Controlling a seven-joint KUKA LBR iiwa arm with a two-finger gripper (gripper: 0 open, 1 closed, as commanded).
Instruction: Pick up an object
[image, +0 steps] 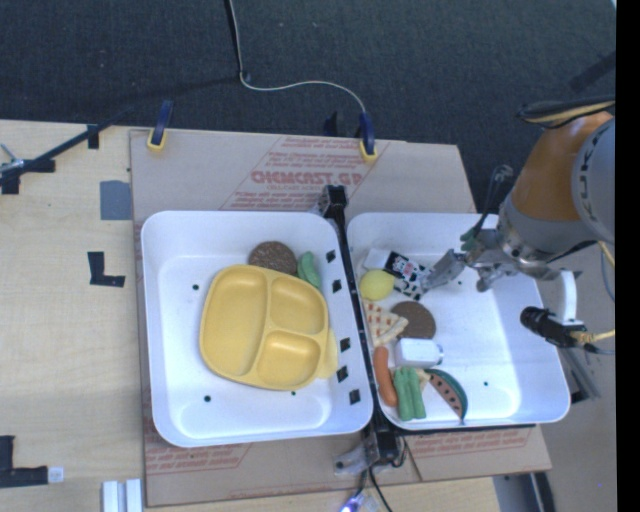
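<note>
In the left bin (160, 330) lies a yellow divided tray (265, 327); right of it, the right bin (520, 385) carries a cluster of toy food along its left side, the yellow lemon (376, 286) and black-and-white block (403, 268) nearest the tool (447, 268). The tool hovers just right of that block, low and pointing left at it. Its fingers seem slightly parted with nothing between them, and the arm (560, 205) leans in from the right.

yellow tray (264, 328), brown patty (272, 256), white bins (165, 330).
</note>
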